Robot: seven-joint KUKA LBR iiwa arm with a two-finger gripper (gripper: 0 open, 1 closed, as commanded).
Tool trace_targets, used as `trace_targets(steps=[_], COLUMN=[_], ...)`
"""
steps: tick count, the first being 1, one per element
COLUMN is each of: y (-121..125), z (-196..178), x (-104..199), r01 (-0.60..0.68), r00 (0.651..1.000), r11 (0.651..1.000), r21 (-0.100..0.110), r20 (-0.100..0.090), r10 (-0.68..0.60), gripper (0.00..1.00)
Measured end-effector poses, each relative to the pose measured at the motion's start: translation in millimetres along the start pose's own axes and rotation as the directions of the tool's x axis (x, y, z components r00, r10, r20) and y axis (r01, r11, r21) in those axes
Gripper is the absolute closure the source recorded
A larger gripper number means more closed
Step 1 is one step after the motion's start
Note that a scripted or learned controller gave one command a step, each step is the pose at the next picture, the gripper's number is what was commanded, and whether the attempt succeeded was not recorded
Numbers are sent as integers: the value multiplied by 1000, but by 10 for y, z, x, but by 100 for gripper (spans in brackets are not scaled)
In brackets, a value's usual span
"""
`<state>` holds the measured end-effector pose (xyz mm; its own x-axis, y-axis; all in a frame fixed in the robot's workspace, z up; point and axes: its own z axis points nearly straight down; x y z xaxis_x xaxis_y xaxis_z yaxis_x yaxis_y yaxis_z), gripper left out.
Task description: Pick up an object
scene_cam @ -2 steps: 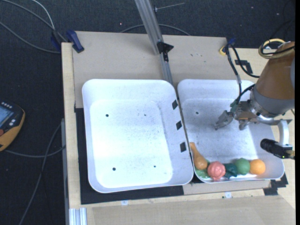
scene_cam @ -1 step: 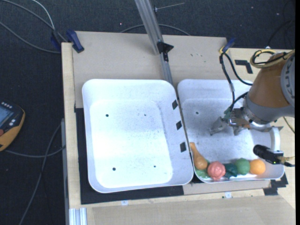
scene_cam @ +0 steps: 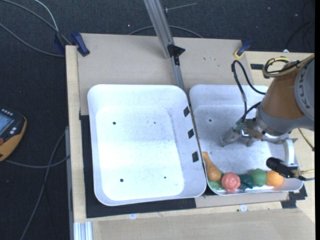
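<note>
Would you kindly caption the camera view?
Gripper over the right bin; toys along its near edge.

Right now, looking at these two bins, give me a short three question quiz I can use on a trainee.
1. True or false: the toys lie along the near edge of the right bin.
2. Which item sits furthest left in that row? A) pink ball B) carrot C) green toy
3. Fill in: the gripper hangs over the ____ bin.

Key:
1. True. They line the near wall.
2. B. The carrot comes first, then the pink ball, the green toy and an orange one.
3. Right. It is above bare floor, apart from the toys.
</note>
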<state>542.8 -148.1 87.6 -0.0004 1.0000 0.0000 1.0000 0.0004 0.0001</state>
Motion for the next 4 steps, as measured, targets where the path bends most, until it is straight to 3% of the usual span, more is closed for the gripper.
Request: trace_targets(steps=[1,4], y=[8,158], z=[-118,-1762], x=[-7,6], r01=[-1,0], r00=[1000,1000], r11=[1000,1000], r21=[-3,-5], r20=[1,1], r10=[1,0], gripper=[100,100])
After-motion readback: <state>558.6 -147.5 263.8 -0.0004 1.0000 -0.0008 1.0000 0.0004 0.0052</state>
